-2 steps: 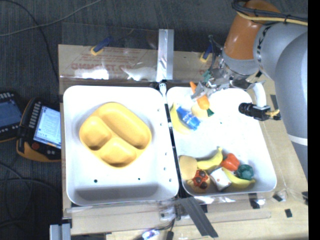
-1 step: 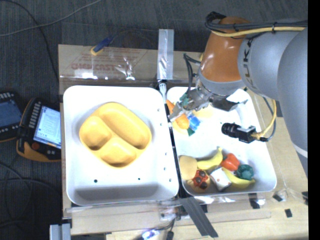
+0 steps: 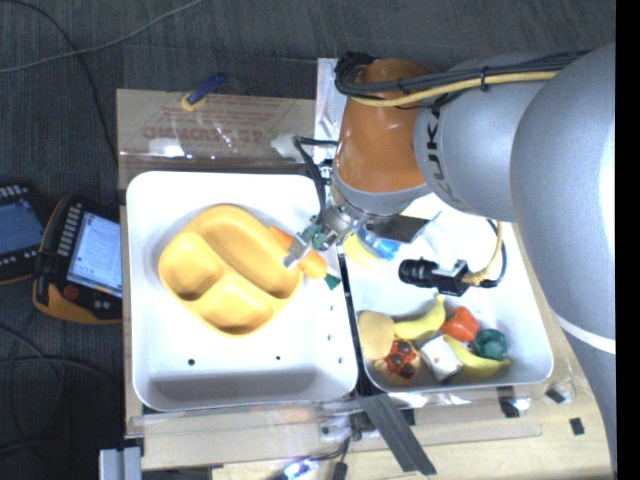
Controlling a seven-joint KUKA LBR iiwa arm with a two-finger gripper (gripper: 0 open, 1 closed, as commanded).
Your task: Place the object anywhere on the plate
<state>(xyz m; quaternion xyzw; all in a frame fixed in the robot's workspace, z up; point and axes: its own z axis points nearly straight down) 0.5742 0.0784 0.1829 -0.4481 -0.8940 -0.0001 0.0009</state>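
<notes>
Camera view: "KUKA" lettering on arm (image 3: pixel 470 158).

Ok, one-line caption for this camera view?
Gripper at the yellow plate's right edge beside a small orange object, left bin.

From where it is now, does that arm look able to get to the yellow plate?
Probably yes. The gripper hangs right at the right-hand edge of the yellow plate in the left bin, with an orange object at its tip, and nothing lies on top of the plate.
</notes>
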